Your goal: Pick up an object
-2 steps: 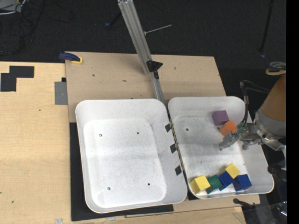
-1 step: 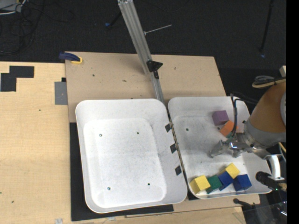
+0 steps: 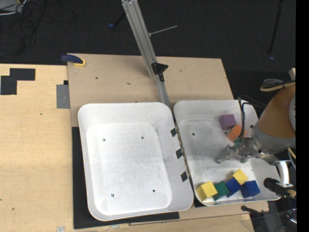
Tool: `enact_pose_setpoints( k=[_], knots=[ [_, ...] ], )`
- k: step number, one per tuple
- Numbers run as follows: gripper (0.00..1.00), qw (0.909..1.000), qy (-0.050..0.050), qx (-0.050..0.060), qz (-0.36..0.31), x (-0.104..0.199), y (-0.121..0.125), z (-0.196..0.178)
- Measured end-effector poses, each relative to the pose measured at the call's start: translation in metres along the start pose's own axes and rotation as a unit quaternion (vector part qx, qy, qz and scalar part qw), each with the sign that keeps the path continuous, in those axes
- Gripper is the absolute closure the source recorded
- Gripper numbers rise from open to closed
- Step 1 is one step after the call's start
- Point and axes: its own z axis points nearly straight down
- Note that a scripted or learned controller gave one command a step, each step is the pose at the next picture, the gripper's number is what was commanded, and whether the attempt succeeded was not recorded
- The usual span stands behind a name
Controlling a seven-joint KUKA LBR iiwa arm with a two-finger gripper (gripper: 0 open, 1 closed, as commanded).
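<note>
The right bin [image 3: 203, 115] holds several small blocks. A purple block [image 3: 228, 121] lies near its far right side, with an orange piece [image 3: 234, 132] just in front of it. Along the near edge sit a yellow block [image 3: 208, 190], a green block [image 3: 222, 189], a blue block [image 3: 233, 185], a second yellow block [image 3: 240, 176] and another blue block [image 3: 250, 189]. My gripper [image 3: 227, 154] hangs low over the bin's middle right. It is just below the orange piece and above the near row, and I see nothing held in it.
The left bin [image 3: 126, 161] lies beside the right one, with black clips along the shared rim. A slanted aluminium rail [image 3: 144, 37] rises behind the bins. The grey arm with its orange band [image 3: 277, 117] fills the right side.
</note>
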Motion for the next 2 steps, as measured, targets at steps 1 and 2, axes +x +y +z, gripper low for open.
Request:
enact_pose_setpoints(
  k=[1, 2],
  knots=[
    [1.00, 1.0000, 0.001, 0.000, 0.003, -0.001, 0.000, -0.010],
    [1.00, 1.0000, -0.001, -0.003, -0.001, -0.005, 0.000, -0.072]
  ],
)
